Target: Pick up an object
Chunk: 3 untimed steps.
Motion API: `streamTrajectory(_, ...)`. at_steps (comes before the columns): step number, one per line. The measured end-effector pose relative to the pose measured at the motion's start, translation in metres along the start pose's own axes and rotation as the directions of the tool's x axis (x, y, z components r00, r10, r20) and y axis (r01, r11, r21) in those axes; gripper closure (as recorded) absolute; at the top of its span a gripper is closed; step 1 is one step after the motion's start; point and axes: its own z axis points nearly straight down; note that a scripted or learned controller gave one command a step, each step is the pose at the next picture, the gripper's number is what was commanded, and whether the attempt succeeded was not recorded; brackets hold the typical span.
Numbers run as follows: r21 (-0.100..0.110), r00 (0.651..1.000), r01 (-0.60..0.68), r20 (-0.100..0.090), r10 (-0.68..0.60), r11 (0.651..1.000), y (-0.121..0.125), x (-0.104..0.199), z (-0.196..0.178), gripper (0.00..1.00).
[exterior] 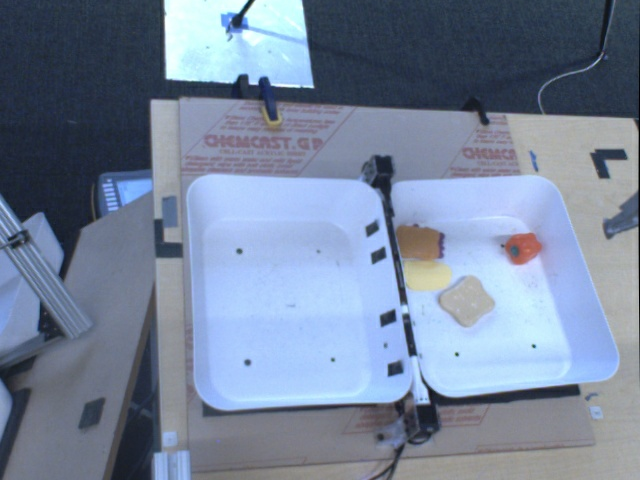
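gripper [622,218] at right edge, grip state unclear; maybe tomato [521,248] in right bin [585,318].

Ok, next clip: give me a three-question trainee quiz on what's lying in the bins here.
1. True or false: the orange-red object lies in the right bin.
2. Which item touches the yellow piece? A) the tan biscuit-shaped piece B) the brown-and-orange piece C) the orange-red object
3. How many loose items lie in the right bin?

Key: 1 true; 2 B; 3 four.
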Motion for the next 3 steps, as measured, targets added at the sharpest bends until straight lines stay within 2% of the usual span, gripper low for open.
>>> streamTrajectory(1,0.011,1.0,0.007,-0.005,-0.007,1.0,0.0,0.002,-0.002,1.0)
streamTrajectory(2,0.016,1.0,0.009,-0.01,-0.009,1.0,0.018,0.086,-0.009,1.0)
streamTrajectory(3,0.012,1.0,0.011,-0.011,-0.011,1.0,0.054,0.177,-0.053,1.0)
